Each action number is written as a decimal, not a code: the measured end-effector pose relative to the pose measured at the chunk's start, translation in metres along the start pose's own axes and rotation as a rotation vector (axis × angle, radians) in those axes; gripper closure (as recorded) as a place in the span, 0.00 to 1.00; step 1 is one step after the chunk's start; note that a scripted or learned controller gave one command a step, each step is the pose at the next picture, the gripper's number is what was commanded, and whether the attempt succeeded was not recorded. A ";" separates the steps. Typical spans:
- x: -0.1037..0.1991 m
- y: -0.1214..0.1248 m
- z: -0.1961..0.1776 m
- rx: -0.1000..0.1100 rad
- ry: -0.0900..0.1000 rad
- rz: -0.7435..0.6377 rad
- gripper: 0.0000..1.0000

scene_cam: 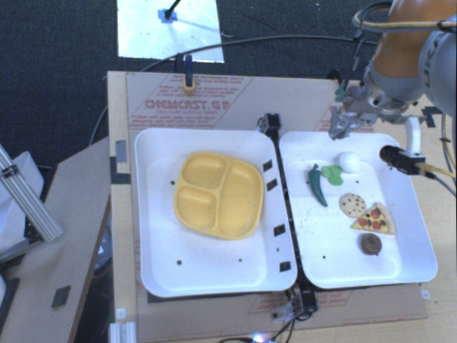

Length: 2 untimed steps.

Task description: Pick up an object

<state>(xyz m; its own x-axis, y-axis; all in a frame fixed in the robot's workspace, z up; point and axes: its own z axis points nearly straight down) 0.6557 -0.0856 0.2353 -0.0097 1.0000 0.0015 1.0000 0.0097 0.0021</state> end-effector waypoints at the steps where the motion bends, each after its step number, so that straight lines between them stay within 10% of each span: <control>1: 0.048 0.001 -0.007 -0.001 0.000 0.000 1.00; 2: 0.092 0.000 -0.001 0.000 0.000 0.001 1.00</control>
